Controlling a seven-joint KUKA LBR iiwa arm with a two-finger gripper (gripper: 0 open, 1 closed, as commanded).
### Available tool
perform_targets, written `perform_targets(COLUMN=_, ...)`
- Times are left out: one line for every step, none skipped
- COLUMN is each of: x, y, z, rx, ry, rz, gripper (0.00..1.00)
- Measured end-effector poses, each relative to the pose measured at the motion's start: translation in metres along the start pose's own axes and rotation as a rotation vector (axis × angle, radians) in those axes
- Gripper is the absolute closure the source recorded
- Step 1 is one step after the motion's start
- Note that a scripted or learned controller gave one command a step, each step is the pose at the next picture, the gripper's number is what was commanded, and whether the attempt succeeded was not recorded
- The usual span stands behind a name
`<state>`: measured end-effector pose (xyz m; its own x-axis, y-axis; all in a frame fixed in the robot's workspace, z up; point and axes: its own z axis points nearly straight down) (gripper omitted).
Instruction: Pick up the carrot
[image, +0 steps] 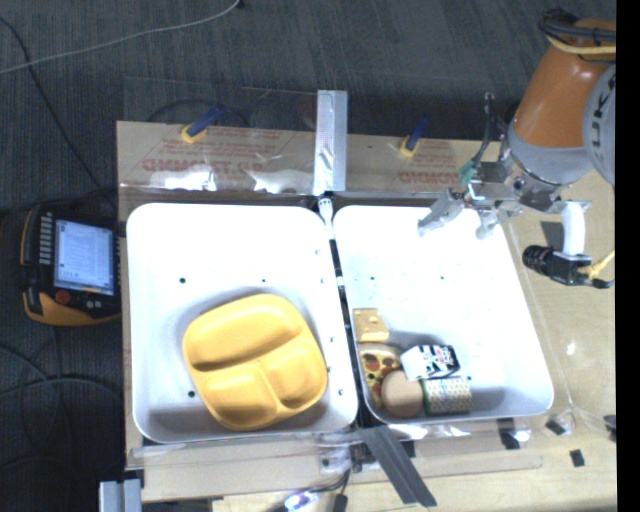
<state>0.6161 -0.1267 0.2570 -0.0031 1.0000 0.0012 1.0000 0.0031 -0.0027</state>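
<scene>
Two bins sit on the desk; at the right bin's (500, 300) far edge my end effector (458, 215) hovers, released and bare. I can't pick out the carrot with certainty in the clutter (410, 375) at that bin's near-left corner, so I'd descend slowly there and square the approach before clenching.

My gripper (462, 213) hangs over the far right corner of the right bin (500, 300), fingers spread apart, nothing between them. Near corner of that bin, by the divider: a cluster of small items — a yellow block (370, 325), a black-and-white carton (432, 358), a tan rounded piece (400, 395), a mesh-patterned can (447, 397). Left bin (160, 260) holds a yellow divided plate (255, 360). A handheld pendant (75, 265) lies left of the bench.
</scene>
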Motion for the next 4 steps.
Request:
perform_targets(x=0.033, y=-0.039, z=0.057, rx=0.002, ry=0.0, rz=0.311, gripper=0.0)
perform_targets(x=0.048, y=-0.125, z=0.014, rx=0.004, ry=-0.002, rz=0.541, gripper=0.0)
perform_targets(x=-0.023, y=-0.128, z=0.045, rx=0.004, ry=-0.001, rz=0.763, gripper=0.0)
perform_targets(x=0.031, y=-0.044, z=0.168, rx=-0.011, ry=0.0, rz=0.828, gripper=0.0)
